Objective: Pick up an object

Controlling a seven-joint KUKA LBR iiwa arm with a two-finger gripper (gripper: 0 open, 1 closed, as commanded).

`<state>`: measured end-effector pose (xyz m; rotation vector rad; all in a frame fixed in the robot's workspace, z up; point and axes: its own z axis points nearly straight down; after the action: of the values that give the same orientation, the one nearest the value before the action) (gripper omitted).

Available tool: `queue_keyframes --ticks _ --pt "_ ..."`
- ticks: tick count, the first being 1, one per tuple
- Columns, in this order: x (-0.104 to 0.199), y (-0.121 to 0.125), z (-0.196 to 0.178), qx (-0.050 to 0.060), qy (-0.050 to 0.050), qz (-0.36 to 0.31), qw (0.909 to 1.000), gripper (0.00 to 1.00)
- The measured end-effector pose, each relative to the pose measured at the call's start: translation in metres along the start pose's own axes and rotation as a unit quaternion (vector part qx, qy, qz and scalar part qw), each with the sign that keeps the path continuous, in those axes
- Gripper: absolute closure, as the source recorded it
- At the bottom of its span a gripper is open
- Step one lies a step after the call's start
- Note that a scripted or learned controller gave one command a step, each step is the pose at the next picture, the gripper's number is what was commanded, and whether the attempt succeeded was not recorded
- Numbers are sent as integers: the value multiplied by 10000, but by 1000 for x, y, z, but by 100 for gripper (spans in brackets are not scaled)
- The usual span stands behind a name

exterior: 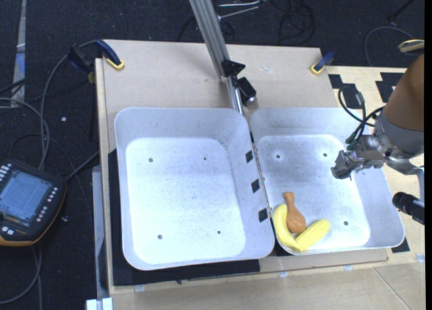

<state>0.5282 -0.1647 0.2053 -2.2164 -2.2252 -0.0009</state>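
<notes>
Hovering at the right bin's (pixel 378 231) right edge, the hand (pixel 341 167) carries nothing I can see, finger state unclear; the banana (pixel 305 234) and chicken drumstick (pixel 294 215) lie unpicked lower-centre.

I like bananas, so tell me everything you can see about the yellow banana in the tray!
The banana is bright yellow, curved, and looks like smooth toy plastic. It lies flat in the right bin, tucked into the front corner nearest the left bin. Its bend follows the rounded corner of the bin. A yellow corn cob rests against its lower end, and a tan drumstick-shaped toy lies against its inner side. The gripper hovers apart from it, farther back in the same bin.
</notes>
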Motion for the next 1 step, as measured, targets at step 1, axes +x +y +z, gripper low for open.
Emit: queue_keyframes --ticks 1 --pt "53 14 -12 -6 0 -7 10000 100"
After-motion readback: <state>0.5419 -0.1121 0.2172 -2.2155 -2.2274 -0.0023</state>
